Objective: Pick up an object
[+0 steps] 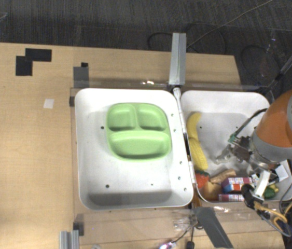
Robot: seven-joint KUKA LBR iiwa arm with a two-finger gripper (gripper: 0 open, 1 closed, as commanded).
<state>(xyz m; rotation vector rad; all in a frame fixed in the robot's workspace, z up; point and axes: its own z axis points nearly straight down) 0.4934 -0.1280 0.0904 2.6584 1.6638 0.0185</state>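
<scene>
The right bin (223, 105) holds a long yellow piece like a banana (196, 141) along its left wall. At its near end lies a heap: a red piece (202, 181), a brown piece (222, 176), two small red and blue boxes (237, 182), a green piece (272, 191). My gripper (227, 153) hangs low in this bin, below the arm's orange band (278, 126). It is just above the brown piece and right of the banana. I see nothing held in it.
The left bin (91, 149) holds a green divided plate (137, 130) in its far half. A metal post (177, 58) stands behind the wall between the bins. Cables (270, 211) trail by the right bin's near right corner.
</scene>
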